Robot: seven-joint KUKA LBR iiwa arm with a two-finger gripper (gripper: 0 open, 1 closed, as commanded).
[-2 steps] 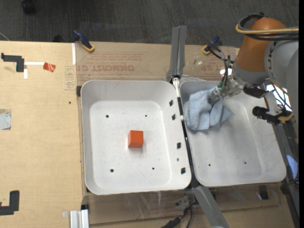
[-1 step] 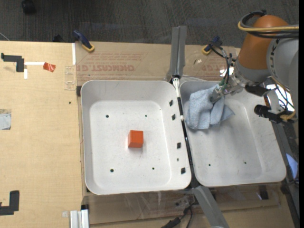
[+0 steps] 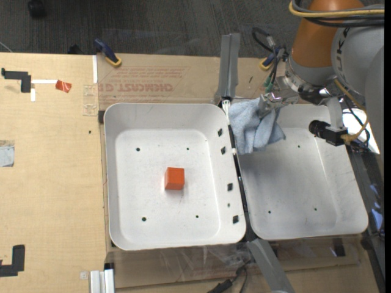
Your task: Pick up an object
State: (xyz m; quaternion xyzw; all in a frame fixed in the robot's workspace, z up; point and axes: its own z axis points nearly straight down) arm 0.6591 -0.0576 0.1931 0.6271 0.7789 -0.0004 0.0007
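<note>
Pale blue cloth (image 3: 255, 127) hangs from the end effector (image 3: 267, 105) over the right bin's (image 3: 305, 224) back-left corner.

Cloth gathered to a peak at the end effector, apparently pinched there and grasped; lower folds drape over the divider (image 3: 235, 157) between bins, so I judge the lift only partial; orange-banded arm (image 3: 324, 23) reaches in from the right; red block (image 3: 175, 179) sits alone mid-floor in the left bin (image 3: 122, 224), well apart, untouched.

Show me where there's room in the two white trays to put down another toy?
The left bin is bare all round the orange block at its middle. The right bin is bare across its near half. Its far left corner is crowded: the pale blue cloth is bunched there under the gripper.
</note>
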